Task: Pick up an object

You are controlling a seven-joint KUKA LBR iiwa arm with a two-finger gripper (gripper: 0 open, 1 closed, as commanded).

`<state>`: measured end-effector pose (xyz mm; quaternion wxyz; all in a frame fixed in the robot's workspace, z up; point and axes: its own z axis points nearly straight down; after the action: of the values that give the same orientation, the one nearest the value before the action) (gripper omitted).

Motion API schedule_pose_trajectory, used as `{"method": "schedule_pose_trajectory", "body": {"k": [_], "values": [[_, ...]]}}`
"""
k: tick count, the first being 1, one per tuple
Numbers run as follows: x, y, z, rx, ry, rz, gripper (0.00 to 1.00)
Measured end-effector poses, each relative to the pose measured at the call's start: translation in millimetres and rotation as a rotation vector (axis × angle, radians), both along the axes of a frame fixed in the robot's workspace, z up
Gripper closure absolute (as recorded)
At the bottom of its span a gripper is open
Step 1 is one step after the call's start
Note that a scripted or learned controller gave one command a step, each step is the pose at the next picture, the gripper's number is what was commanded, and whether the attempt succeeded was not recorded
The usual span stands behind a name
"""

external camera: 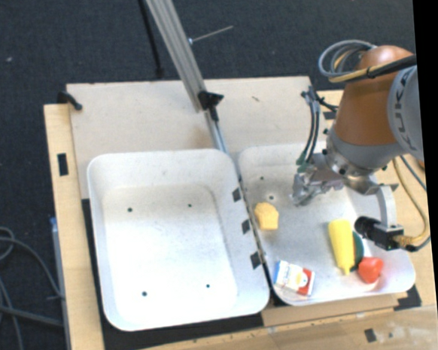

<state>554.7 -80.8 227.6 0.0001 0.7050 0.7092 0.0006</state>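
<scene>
The right bin holds a yellow chunk near its left wall, a yellow banana-like piece to the right, a red item at its lower end, and a small red and white carton at the front edge. My gripper hangs over the bin's middle, right of the yellow chunk and up-left of the banana-like piece. Nothing shows between its tips.
The left bin lies beside the right one. A metal pole slants in from the top to the gap between the bins. The orange wrist band and cables sit above the right bin's far corner.
</scene>
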Motion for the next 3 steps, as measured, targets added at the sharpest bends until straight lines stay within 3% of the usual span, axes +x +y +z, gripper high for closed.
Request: {"method": "schedule_pose_trajectory", "body": {"k": [2,3], "values": [[-15.7,94.4,-1.5,0.001,0.001,0.001,1.0],[-7.6,148.4,11.1,0.001,-0.001,0.002,1.0]]}}
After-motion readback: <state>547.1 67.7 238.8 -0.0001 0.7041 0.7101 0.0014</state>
